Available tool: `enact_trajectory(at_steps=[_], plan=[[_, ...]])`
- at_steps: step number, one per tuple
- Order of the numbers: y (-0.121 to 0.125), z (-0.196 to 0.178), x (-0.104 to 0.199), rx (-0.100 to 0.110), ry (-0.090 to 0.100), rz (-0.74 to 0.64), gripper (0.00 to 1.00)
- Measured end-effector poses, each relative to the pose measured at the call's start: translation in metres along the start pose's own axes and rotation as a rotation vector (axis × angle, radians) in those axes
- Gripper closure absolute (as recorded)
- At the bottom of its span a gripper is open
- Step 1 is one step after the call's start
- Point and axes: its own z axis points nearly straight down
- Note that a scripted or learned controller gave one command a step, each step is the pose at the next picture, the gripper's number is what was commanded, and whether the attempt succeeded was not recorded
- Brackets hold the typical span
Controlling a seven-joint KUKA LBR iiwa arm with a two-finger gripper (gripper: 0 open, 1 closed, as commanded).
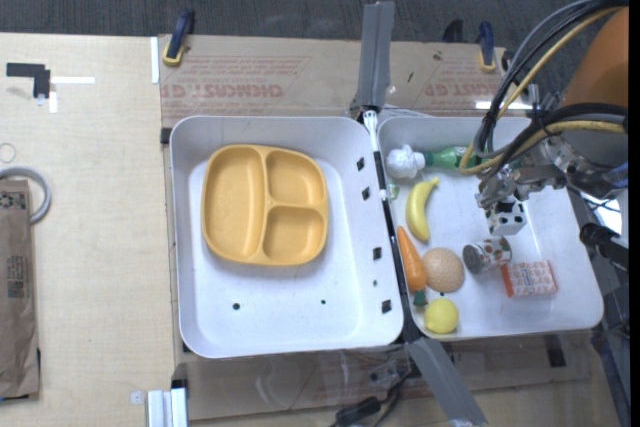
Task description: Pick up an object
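Arm [590, 130] reaching in from right, wrist bent down, pincer [503, 205] pointing downward.

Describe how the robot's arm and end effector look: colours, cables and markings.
The arm is grey with an orange band near the top right. Black and yellow cables loop from it down to the wrist. The end effector is metallic grey, and beside it sits a small white block with black spots.

A yellow plate [265, 205] sat in the left bin [195, 315]. In the right bin [570, 315] lay a banana [421, 207], a carrot [409, 258], a lemon [441, 316] and a small box [529, 278]. The gripper [503, 205] hung over them, right of the banana.
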Motion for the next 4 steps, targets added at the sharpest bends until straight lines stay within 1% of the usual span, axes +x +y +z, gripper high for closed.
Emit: enact_trajectory(at_steps=[1, 2, 3, 4], plan=[[0.016, -0.007, 0.044, 0.000, -0.001, -0.108, 1.00], [0.016, -0.007, 0.044, 0.000, -0.001, -0.108, 0.00], [0.011, 0.111, 0.021, -0.002, 0.000, 0.020, 0.00], [0.086, 0.121, 0.018, -0.002, -0.002, -0.002, 0.00]])
